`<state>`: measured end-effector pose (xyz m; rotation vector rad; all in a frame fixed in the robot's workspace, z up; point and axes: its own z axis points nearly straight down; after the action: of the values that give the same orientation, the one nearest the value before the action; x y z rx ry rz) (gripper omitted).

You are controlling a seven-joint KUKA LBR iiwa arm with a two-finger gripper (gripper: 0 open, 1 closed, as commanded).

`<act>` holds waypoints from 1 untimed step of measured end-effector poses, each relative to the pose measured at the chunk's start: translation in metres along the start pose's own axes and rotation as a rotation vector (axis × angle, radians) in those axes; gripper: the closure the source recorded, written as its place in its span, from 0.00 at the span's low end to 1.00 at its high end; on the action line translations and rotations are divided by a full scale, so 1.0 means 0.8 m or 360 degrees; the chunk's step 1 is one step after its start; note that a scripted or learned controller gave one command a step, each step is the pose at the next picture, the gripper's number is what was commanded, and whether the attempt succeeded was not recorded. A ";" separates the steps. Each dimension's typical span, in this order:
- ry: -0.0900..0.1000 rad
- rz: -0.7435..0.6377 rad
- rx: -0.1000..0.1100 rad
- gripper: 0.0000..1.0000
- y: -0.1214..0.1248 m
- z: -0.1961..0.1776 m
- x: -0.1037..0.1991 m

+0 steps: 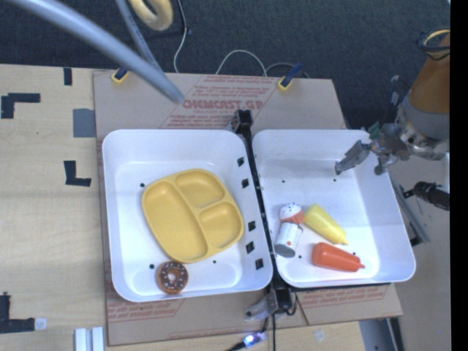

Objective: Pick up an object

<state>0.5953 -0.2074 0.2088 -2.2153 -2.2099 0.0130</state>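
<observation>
The right bin (pixel 322 152) holds a white and red bottle (pixel 288 229) lying near its left wall, a yellow cone-shaped piece (pixel 326 224) beside it, and an orange carrot-like piece (pixel 336 258) toward the front. My gripper (pixel 363 158) hangs over the bin's back right area, well apart from these objects. Its two fingers are spread, with nothing between them. The arm's orange band (pixel 432 86) shows at the right edge.
The left bin (pixel 121 196) holds a yellow divided plate (pixel 191 213) and a chocolate doughnut (pixel 172 276) at its front. A black divider (pixel 250 189) runs between the bins. A grey pole (pixel 88 31) crosses the upper left, above the cardboard base (pixel 219 101).
</observation>
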 end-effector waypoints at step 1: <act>-0.0005 -0.0006 -0.0021 0.00 0.004 -0.010 0.001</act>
<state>0.5984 -0.2068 0.2168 -2.2191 -2.2223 0.0020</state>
